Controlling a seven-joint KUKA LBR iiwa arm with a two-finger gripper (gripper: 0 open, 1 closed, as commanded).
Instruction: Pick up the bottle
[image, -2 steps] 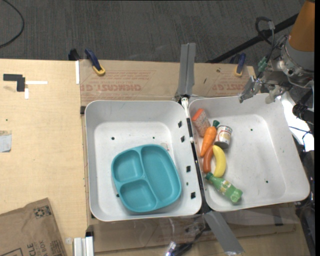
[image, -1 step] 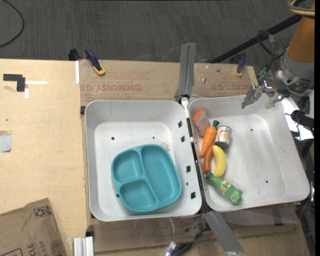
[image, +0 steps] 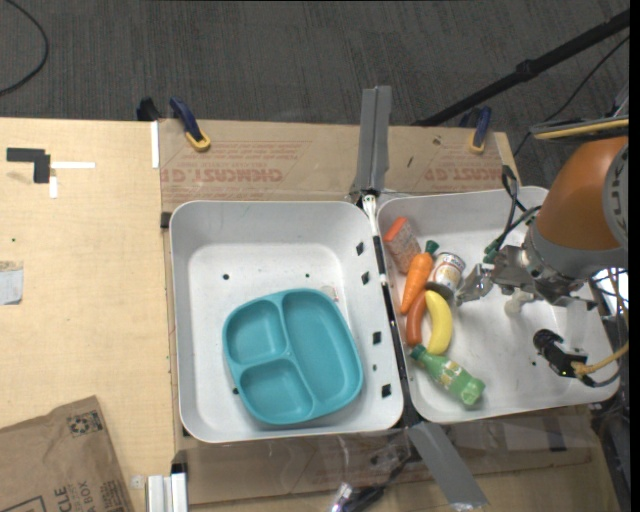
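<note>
Reaching in from the right over the right-hand bin (image: 520, 395): a grey arm (image: 585, 215) with an orange band, ending in a metallic claw (image: 478, 284) low among the clutter. Cannot tell how far open, nor whether anything is gripped. Just left of the claw, nearly touching: a small shiny can (image: 446, 271) with a round silvery end. Left and slightly below: a smooth curved yellow banana (image: 438, 320), and past it a tapered orange carrot (image: 415, 280) with a green top, plus a second long orange piece (image: 416, 322) alongside. Farther up and left, by the bin's corner: a small clear packet with reddish contents (image: 402, 238). Below the claw and a little left, apart from it: the bottle (image: 448, 375), green, glossy plastic, lying on its side at a slant near the bin's front wall, cap end pointing up-left toward the banana's lower tip. Well to the left, in the other white bin (image: 200, 330): a teal three-compartment tray (image: 292, 355) with rounded corners, matte plastic. Underneath everything, a pale wooden desk (image: 80, 260) with brown cardboard (image: 260, 160) clamped at the back.
</note>
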